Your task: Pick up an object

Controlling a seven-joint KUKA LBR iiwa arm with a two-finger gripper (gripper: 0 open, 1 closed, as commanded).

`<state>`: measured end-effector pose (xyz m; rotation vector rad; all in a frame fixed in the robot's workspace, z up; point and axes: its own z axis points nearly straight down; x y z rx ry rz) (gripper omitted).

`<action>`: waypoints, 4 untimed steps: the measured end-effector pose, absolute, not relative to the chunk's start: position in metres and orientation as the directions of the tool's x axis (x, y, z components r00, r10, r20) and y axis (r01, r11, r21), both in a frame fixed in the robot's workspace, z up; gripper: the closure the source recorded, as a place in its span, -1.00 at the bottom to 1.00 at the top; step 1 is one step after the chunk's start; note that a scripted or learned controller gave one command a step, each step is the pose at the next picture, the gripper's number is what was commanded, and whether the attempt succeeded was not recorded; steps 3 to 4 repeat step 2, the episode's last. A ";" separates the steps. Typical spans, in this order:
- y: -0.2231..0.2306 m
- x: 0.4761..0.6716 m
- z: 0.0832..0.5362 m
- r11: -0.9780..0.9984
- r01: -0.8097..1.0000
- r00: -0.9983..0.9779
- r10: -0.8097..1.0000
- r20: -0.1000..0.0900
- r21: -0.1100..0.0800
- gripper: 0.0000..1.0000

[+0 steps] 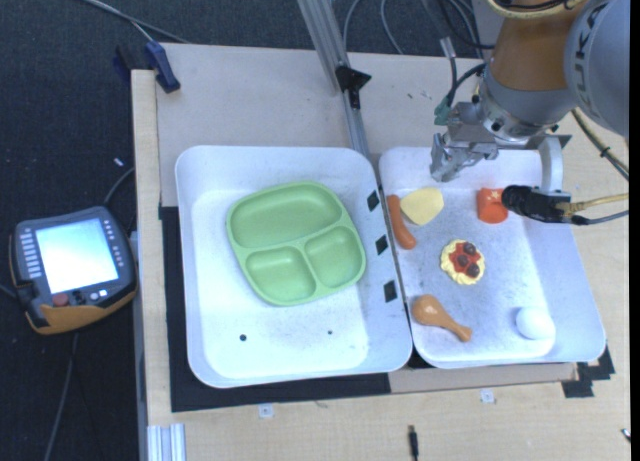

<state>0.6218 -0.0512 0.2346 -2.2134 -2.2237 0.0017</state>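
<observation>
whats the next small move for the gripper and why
Probably a short drop toward the yellow piece. The gripper hangs at the back of the right bin, just above and behind that piece, with nothing seen between its fingers. The hot dog lies close on the left, so go down straight.

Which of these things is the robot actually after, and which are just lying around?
For the job (right bin): yellow wedge, hot dog, orange block, small pizza, drumstick, white egg; gripper above them.

Lying about: green divided plate, handheld screen, blue clamp.
</observation>
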 end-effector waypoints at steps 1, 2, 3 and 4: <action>0.008 0.608 0.224 0.006 1.000 -0.006 1.000 0.003 -0.004 1.00; 0.056 0.583 0.219 0.005 1.000 -0.005 1.000 0.003 -0.005 1.00; 0.056 0.583 0.219 0.005 1.000 -0.005 1.000 0.003 -0.005 1.00; 0.056 0.583 0.219 0.005 1.000 -0.005 1.000 0.003 -0.005 1.00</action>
